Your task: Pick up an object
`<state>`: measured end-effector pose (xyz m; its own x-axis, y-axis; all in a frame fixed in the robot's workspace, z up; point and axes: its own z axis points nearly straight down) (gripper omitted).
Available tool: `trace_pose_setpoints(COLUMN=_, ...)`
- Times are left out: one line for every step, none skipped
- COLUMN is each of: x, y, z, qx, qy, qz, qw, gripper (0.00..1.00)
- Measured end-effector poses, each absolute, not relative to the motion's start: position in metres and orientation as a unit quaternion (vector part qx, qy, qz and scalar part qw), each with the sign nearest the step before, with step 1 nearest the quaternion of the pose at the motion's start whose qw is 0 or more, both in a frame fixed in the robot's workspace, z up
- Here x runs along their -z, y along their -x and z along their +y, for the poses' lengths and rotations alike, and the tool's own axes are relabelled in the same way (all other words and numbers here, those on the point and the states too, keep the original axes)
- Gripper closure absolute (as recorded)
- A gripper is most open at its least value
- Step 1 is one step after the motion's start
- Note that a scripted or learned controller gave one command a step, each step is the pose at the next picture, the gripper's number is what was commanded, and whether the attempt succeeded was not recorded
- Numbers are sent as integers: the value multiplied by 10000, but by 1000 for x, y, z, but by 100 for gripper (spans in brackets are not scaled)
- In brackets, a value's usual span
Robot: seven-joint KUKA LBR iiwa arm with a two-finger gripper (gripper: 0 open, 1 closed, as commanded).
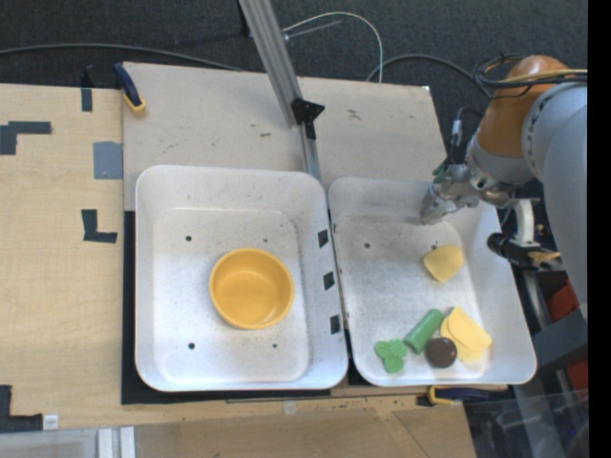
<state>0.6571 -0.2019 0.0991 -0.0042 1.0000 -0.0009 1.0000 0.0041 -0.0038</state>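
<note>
Two white bins point(153, 256), end effector point(434, 208) over right bin point(382, 208)

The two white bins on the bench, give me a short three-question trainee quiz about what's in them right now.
1. True or false: the round yellow plastic bowl lies in the left white bin.
2. Which item lies nearest the hand? A) yellow wedge-shaped piece B) small brown round piece C) green stalk-shaped toy
3. Fill in: the green toy lies in the ____ white bin.

Key: 1 true; 2 A; 3 right.
</note>
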Motion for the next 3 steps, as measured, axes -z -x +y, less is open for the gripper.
trace_pose_setpoints(x=-161, y=-660, z=-195, qx=17, qy=7062, qz=-7080, qw=-25, gripper=100)
trace_pose_setpoints(x=-211, y=-652, z=-191, qx=12, qy=7065, qz=-7077, qw=-21, gripper=100)
trace_pose_setpoints(x=-230, y=-653, z=-191, qx=4, qy=7067, qz=-7075, qw=-5, gripper=100)
